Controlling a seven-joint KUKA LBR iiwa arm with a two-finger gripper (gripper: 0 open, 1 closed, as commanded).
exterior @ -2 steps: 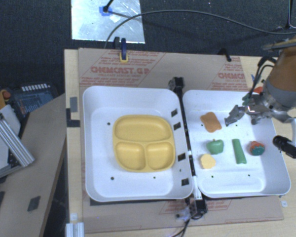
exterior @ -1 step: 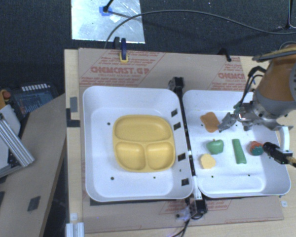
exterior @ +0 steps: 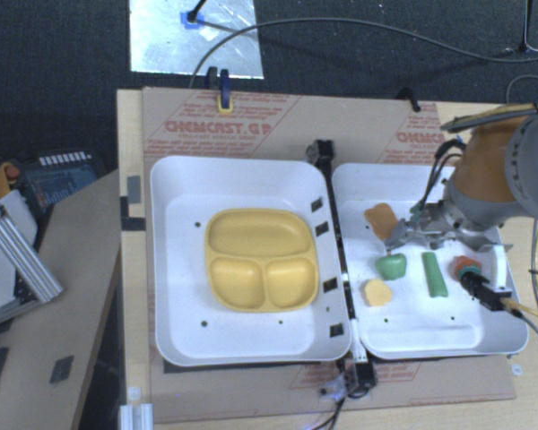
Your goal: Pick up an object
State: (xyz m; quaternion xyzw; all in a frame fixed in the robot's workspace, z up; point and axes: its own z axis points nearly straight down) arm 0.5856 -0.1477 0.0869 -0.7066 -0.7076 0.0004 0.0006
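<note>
The orange-brown piece [exterior: 380,218] is seen in the upper left part of the right bin [exterior: 430,339], right of the frame's centre, tilted and touching the tip of the gripper [exterior: 402,232]. Whether the claw is apart, together or clamped on that piece cannot be told, since the tip is too small and blurred. Just below the gripper a green rounded piece [exterior: 393,265] is found, and below that a pale yellow piece [exterior: 377,293]. A green stick [exterior: 434,274] is laid upright in the frame to their right, and a small red and green piece [exterior: 467,265] is seen further right, near a black part of the arm [exterior: 493,173]. The arm is brought in from the right edge, above the right bin. A yellow divided tray [exterior: 260,259] is held in the left bin [exterior: 175,267], at the frame's centre left.
</note>
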